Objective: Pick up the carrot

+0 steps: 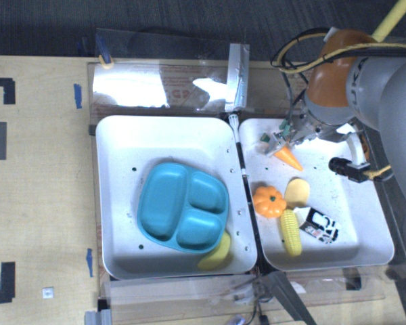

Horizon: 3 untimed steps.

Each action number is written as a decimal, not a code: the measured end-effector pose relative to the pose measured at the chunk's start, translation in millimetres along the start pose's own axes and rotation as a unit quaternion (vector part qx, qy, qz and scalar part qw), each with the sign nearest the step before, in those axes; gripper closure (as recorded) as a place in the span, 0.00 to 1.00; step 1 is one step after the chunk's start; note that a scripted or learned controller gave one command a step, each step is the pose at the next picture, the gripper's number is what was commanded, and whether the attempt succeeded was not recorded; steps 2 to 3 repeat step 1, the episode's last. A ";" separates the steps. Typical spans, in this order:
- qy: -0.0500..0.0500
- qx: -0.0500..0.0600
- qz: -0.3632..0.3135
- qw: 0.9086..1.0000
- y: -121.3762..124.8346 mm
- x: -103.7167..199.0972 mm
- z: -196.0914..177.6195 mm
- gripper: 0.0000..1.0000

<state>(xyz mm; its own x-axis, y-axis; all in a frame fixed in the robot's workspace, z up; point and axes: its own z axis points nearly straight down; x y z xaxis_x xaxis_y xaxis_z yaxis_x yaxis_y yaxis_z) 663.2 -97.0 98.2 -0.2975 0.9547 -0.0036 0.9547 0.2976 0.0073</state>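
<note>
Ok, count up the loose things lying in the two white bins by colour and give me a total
Blue: 1, the divided plate in the left bin.
Orange: 2, the carrot and the small pumpkin in the right bin.
Yellow: 3, the corn cob, the pale rounded piece, and the yellow piece under the plate's edge.
Black and white: 1, the small item beside the corn.
Total: 7

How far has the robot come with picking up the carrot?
Done: the arm has reached into the right bin, and its tool is low at the carrot's upper end. In hand: the approach or grasp; the view does not show whether the carrot is gripped. Left: the lift. The carrot lies on the bin floor, above the pumpkin and the corn.
</note>
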 end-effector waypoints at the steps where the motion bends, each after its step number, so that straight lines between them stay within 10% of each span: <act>1: 0.001 -0.003 0.022 1.000 28.1 65.8 -92.5 1.00; 3: 0.001 -0.003 0.022 1.000 28.1 65.8 -92.5 1.00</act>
